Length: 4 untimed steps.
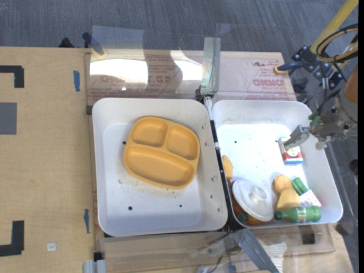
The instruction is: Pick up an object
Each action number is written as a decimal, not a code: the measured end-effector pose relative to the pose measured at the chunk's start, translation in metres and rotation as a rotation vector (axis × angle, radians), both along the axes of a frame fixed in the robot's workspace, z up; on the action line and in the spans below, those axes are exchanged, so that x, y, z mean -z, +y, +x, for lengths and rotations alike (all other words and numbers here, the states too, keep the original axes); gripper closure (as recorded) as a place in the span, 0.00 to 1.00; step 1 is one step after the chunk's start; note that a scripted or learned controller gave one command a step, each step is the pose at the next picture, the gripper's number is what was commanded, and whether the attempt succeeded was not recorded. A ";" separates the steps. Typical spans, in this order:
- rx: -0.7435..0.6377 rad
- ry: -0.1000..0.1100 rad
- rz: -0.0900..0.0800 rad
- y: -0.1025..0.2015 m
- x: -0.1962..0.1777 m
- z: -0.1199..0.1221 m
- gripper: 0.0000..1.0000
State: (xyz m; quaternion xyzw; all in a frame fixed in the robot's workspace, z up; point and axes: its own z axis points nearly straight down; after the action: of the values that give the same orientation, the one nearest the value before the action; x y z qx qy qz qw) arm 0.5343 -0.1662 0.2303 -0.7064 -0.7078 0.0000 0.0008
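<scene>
Camera view: two white bins (108, 169). One orange plate (162, 151) far left of tool (296, 138). Tool grip state: cannot tell. One small carton (292, 154) just beneath tool, long axis upright in frame. One green bottle (298, 214) below, lying left-right.

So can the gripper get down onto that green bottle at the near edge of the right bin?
Probably yes: the green bottle lies uncovered on top, though the bin wall and neighbouring toys crowd it.

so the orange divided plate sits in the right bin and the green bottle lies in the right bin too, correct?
Not quite. The camera view shows the orange divided plate in the left bin, not the right. The green bottle does lie in the right bin.
</scene>
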 end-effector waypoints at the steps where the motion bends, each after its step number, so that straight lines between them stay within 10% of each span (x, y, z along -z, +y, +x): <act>1: 0.438 0.008 0.001 -0.014 0.098 -0.012 0.00; 2: -0.064 -0.001 0.000 -0.033 0.142 -0.010 0.00; 3: 0.038 -0.013 -0.006 -0.059 0.027 -0.018 0.00; 4: 0.295 0.004 0.018 -0.042 0.126 -0.051 0.00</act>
State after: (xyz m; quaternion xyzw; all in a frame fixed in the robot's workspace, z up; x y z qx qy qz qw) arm 0.4833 -0.2085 0.1045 -0.8029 -0.5961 -0.0051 0.0082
